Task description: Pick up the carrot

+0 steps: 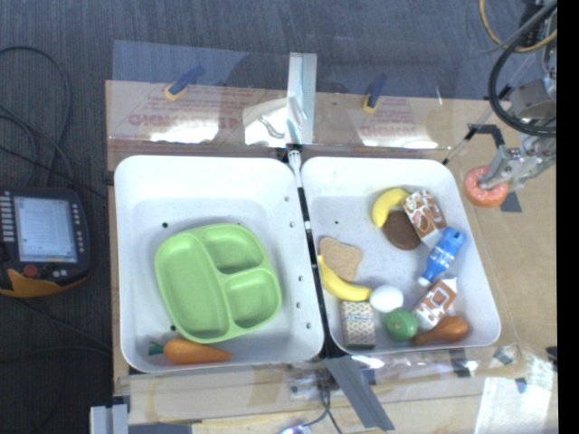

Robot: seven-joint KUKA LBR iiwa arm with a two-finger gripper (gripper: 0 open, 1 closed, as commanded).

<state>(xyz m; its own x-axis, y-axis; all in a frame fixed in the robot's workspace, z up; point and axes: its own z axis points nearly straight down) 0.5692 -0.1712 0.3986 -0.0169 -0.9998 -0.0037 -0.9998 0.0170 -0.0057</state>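
A: Where is the carrot [192, 353]?
B: It lies in the left bin [136, 197], at the front, just beside the green plate [217, 281].
A: And the gripper [517, 163]?
B: It is out past the right bin [484, 269], well apart from the carrot.

Robotics lab: teach pendant [41, 240], loose cables [511, 25], taped bench [271, 116].

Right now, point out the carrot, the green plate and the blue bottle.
carrot [193, 353], camera view, middle of its orange body
green plate [217, 281], camera view, central divider
blue bottle [441, 254], camera view, mid-body
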